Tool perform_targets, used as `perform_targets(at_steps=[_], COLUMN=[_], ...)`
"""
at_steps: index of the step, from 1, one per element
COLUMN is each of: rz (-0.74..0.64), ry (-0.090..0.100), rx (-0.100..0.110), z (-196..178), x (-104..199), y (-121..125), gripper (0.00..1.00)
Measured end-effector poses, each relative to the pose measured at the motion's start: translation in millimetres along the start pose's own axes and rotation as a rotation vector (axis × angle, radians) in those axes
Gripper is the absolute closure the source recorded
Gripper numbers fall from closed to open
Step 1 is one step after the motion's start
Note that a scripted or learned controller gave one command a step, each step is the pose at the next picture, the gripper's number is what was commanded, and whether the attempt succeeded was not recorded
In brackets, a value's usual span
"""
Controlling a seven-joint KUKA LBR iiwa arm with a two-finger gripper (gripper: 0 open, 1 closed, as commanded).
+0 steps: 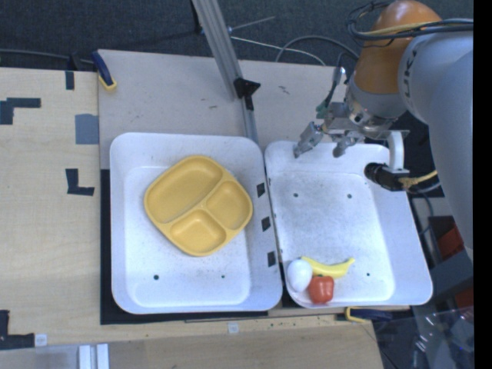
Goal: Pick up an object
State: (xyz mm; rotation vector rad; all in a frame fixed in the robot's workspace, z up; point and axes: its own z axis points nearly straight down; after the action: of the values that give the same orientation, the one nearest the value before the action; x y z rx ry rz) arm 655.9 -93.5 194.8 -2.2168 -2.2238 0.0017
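Clearly the gripper (319, 143) hangs with fingers spread and nothing between them over the far rim of the right bin (400, 241). Its targets sit well apart at that bin's near edge: a banana (332, 267), long axis across the bin, touching a white egg (298, 274) and a red pepper (322, 288).
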Motion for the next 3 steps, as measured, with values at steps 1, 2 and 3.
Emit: perform_targets(at_steps=[1, 2, 3], rz=[0.0, 0.0, 0.0], ry=[0.0, -0.001, -0.002], rx=[0.0, 0.006, 0.0], z=[0.0, 64.0, 108.3], x=[0.0, 4.3, 5.0], y=[0.0, 1.7, 1.3], gripper=[0.0, 0.0, 0.0])
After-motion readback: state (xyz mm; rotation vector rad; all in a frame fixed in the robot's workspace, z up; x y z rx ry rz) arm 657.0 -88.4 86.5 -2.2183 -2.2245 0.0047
